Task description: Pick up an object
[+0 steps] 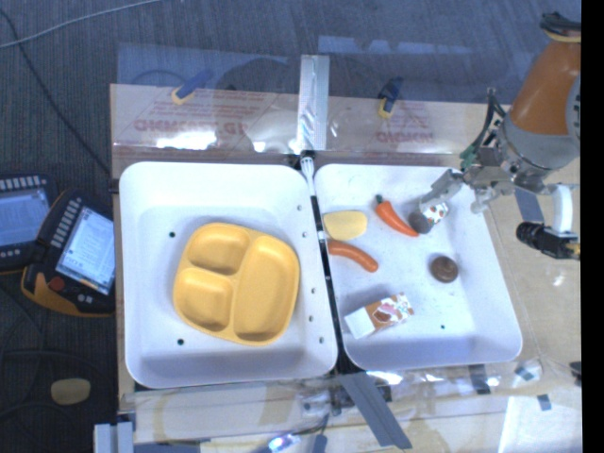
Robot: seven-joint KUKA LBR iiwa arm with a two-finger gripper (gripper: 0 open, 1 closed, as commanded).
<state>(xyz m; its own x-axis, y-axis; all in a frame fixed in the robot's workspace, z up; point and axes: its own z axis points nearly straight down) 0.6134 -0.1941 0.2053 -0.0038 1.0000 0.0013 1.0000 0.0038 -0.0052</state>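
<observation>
Reaching in from the right, the arm point(552, 83) has its gripper point(432, 210) low over the upper part of the right bin point(491, 291), just beside the carrot point(394, 217). Whether anything sits between the gripper's tips, or how they stand, cannot be told from this angle (the tip area is small and blurred against the white floor). Judged on that, the task is not yet shown as done: no object is seen lifted clear, and the grasp and raise remain outstanding.

Candidate objects all lie on the right bin's floor. The carrot is a short tapered orange piece with a green tip, glossy like moulded plastic. Left of it, near the dividing wall, rests a pale yellow rounded lump point(344, 224), smooth and matt. Below that lies an orange sausage-shaped piece point(354, 256), slim and slightly curved. A small dark brown round item point(444, 269) sits apart towards the right. A small printed box point(379, 314), white with a red and orange label, lies tilted near the front.

The left bin point(142, 281) carries a yellow divided plate point(236, 281) with three compartments, rounded corners and a smooth sheen. Both bins are shallow, hard and white, on a pale worktop point(528, 385).
</observation>
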